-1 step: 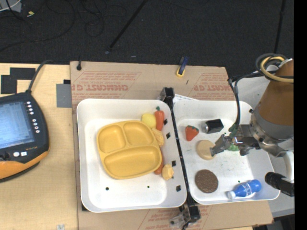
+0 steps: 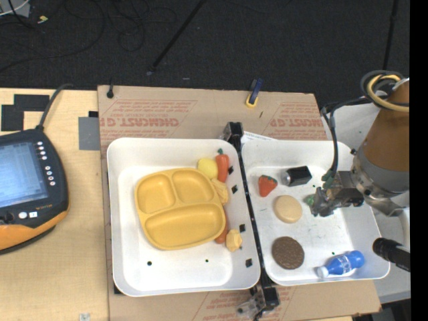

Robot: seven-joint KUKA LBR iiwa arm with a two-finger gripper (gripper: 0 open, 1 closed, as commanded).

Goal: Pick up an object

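Here, in the camera view, the task's candidates are being carried by the right bin (image 2: pixel 364 243). A blue bottle (image 2: pixel 342 264) is lying on its side near the bin's front right corner, its long axis running almost along the front edge, the white cap end pointing left. A brown round cookie (image 2: pixel 288 253) is lying flat by the front edge, a beige round bun (image 2: pixel 289 209) at mid-bin, a red strawberry (image 2: pixel 267 184) and a black block (image 2: pixel 297 176) toward the back. The gripper (image 2: pixel 322 202) is being held low just right of the bun; whether it is released or clenched cannot be told.
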